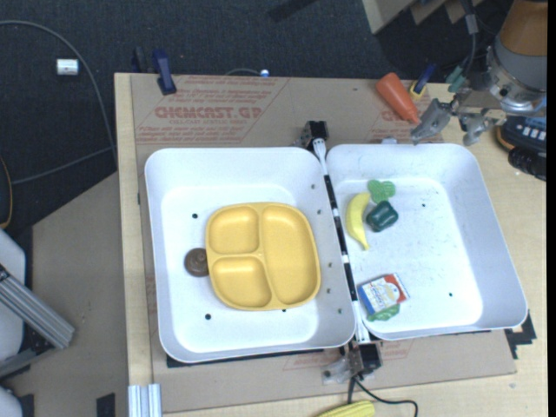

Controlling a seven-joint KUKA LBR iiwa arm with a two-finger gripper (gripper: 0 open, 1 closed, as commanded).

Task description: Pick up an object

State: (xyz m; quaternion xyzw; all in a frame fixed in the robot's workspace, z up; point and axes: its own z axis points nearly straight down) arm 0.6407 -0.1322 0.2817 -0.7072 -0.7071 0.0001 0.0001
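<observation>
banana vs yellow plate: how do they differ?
The banana lies in the right bin, near its left wall; the yellow plate lies in the left bin. The banana is small, slim and curved; the plate is much bigger, a rounded rectangle with three compartments. The banana touches a dark green object; the plate sits beside a small brown round object. Both are yellow.

Arm (pixel 524 33): 1 unit, at the view's upper right. Orange band, wide and rounded, at the top; below it a grey metallic wrist ring. Claw (pixel 452 124): 2 grey metal fingers (pixel 426 125), angular, on a pale silver-grey mounting block. Thin dark cable or rod running alongside the upper wrist. Markings and screws too small to tell.
</observation>
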